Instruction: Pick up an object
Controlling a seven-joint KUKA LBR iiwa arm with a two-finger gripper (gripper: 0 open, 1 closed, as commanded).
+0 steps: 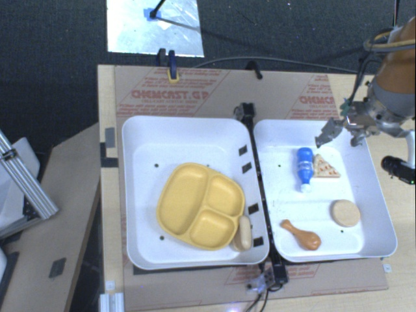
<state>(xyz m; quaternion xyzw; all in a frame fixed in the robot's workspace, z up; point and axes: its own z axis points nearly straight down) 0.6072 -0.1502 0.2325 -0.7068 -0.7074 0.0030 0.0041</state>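
The right bin (370,174) holds a blue bottle (305,168) lying on its side, with a pizza slice toy (325,168) touching its right side. A round tan biscuit (345,213) and an orange drumstick (302,234) lie nearer the front. My gripper (340,137) hangs over the back of the right bin, above and just behind the bottle and the pizza slice. Its fingers (324,137) are spread open with nothing between them.
The left bin (140,174) bears a yellow divided plate (201,205), and a beige bread roll (244,233) lies at the plate's front right edge. Black clips run along the wall between the bins (257,174). A shiny sheet (155,18) lies beyond the bench.
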